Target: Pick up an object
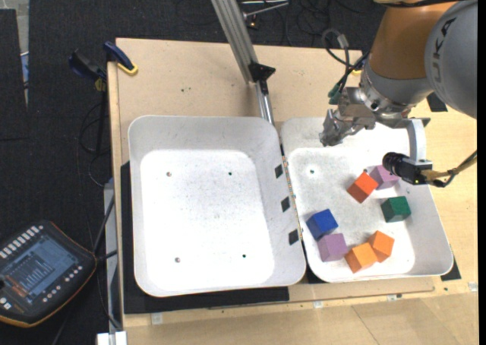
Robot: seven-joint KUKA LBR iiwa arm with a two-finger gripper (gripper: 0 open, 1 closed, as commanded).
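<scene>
Several small blocks lie in the right bin [425, 264]: an orange-red block [363, 186], a light purple block [384, 176], a green block [396, 208], a blue block [323, 223], a second purple block [332, 246] and two orange blocks [382, 245] [360, 257]. My gripper [331, 137] hangs over the bin's far left corner, well away from the blocks and up-left of the orange-red one. I see nothing held in it.
The left bin [144, 184] sits beside the right one. A slanted metal pole [231, 20] crosses the back of the bench. Blue clamps [99, 62] sit at the bench's far left corner. A teach pendant [38, 267] lies off the bench at lower left.
</scene>
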